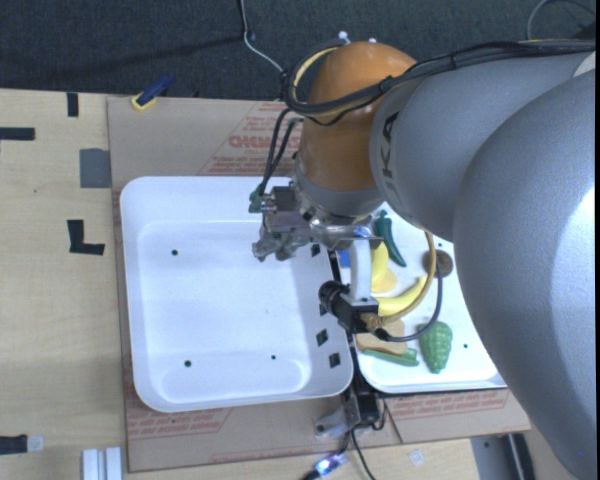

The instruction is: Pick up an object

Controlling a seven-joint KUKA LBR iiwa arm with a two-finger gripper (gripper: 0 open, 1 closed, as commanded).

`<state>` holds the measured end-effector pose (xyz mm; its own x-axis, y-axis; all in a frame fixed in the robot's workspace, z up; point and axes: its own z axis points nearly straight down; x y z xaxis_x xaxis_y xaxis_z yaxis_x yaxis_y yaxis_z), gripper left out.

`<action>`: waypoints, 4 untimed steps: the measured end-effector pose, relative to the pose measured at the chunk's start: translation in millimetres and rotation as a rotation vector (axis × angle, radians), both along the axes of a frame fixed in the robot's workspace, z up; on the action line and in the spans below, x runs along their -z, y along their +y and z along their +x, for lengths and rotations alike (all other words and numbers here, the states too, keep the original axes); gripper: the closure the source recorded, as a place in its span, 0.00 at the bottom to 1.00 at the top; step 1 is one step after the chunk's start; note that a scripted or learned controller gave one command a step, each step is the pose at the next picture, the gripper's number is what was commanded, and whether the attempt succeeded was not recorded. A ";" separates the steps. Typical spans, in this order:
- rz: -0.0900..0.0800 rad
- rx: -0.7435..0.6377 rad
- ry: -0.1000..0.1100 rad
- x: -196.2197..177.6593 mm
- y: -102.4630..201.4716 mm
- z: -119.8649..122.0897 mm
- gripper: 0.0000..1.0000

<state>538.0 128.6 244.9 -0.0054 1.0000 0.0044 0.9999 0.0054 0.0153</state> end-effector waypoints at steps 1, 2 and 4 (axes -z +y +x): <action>-0.009 0.007 0.031 123.9 -17.0 -17.6 1.00; 0.000 0.003 0.003 -37.1 -24.3 -53.3 1.00; -0.005 0.002 0.016 -65.0 67.6 29.7 1.00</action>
